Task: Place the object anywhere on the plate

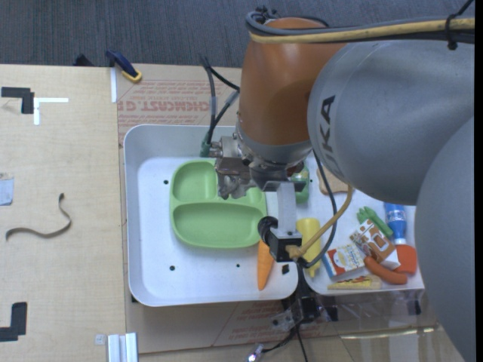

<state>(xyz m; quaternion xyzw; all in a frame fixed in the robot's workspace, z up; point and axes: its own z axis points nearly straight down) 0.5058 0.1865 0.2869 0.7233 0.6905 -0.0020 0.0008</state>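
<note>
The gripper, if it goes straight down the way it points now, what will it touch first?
Most likely the green plate, near the right edge of its upper compartment. The gripper hangs over that part, and I see nothing between them. The view is slanted, so the exact spot is uncertain.

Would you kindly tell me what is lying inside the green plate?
The green plate looks bare where visible; the gripper covers its upper right corner, hiding that part. The orange carrot lies beside it.

Grey carpet (151,13), pale wooden bench (60,149)
</note>
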